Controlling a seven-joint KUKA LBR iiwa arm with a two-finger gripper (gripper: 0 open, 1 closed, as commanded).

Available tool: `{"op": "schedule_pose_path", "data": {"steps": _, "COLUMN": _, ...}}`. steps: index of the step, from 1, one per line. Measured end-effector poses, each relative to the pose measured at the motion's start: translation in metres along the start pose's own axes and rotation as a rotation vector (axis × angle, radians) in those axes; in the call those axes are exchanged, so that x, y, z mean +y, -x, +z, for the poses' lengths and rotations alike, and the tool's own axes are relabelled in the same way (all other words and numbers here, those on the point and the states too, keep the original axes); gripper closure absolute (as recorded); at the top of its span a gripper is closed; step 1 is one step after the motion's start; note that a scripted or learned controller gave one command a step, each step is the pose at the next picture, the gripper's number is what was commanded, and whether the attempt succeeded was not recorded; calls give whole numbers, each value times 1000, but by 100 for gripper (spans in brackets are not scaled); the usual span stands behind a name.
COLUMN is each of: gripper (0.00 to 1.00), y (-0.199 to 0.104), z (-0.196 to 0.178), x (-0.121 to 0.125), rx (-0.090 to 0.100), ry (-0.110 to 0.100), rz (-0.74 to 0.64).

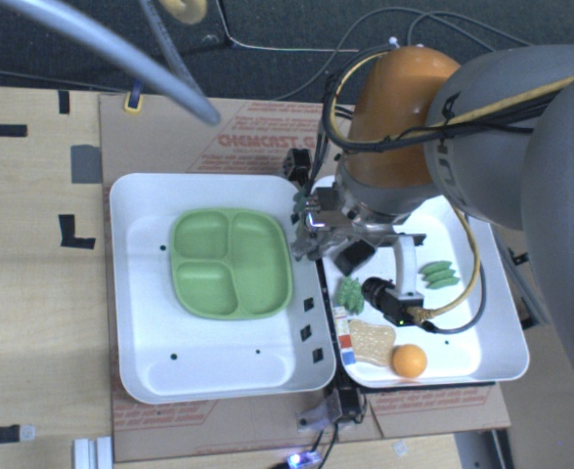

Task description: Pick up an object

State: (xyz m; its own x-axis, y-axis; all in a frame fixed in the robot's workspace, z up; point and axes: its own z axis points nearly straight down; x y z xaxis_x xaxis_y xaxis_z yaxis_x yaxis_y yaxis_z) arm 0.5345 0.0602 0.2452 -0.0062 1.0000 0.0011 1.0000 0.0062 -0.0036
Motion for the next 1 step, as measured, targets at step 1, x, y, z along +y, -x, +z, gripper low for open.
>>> {"op": "schedule_pose_path", "data": {"steps": 1, "gripper": 100, "y": -39, "z": 20, "x": -19, "rx": -1, "ry": -1, "rz": 2}}
